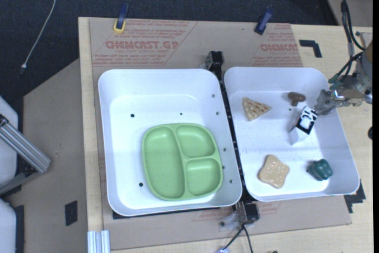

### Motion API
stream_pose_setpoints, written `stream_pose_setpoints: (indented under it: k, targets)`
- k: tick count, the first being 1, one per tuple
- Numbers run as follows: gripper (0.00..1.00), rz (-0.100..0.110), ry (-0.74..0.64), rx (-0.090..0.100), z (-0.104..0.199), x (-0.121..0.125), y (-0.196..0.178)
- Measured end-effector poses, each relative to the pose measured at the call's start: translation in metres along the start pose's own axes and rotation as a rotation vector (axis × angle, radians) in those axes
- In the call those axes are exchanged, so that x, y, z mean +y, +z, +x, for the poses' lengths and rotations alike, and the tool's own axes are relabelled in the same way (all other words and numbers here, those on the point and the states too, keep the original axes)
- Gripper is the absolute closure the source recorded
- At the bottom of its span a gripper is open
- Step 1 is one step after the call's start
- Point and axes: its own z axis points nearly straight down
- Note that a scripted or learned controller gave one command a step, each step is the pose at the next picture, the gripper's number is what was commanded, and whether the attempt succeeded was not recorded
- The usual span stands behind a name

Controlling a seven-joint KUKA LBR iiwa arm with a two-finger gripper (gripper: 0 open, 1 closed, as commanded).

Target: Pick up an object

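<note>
White bins sat side by side on your tabletop. Your left bin held a green divided plate. Your right bin held a tan triangular wedge, a tan cracker piece, a dark green lump, a small brown object and a black-and-white item. Your gripper stood over that bin's right rim, just beside the black-and-white item; I could not tell whether it was apart or together.

Two white bins, one green divided plate, and five small objects.
</note>
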Motion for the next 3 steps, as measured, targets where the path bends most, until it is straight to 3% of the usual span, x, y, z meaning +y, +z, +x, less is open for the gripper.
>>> stream_pose_setpoints:
  k: [1,3]
  targets:
    - [1.0,0.009,-0.005,0.006,0.057,0.01,0.008]
    - [1.0,0.006,-0.006,0.005,0.17,0.041,0.016]
